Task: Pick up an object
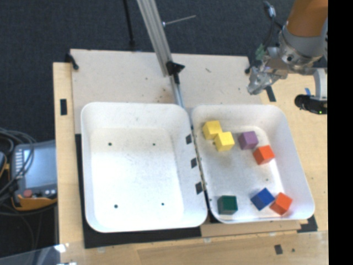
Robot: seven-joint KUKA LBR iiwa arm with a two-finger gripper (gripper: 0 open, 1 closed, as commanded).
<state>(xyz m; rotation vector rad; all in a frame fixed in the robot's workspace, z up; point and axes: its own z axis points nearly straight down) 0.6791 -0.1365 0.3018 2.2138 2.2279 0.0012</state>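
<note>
The right bin (292, 148) holds several small blocks. Two yellow blocks (217, 135) touch each other near its back left. A purple block (247, 139) and an orange block (263, 154) lie to their right. At the front sit a green block (226, 204), a blue block (262, 199) and another orange block (282, 203). My gripper (257, 85) hangs high above the bench behind the right bin's far rim, with nothing seen between its fingers.
The left bin (88, 164) stands beside the right one. A slanted metal rail (157, 32) runs from the top down to the gap between the bins. A grey device with cables (30, 173) sits off the bench at the left.
</note>
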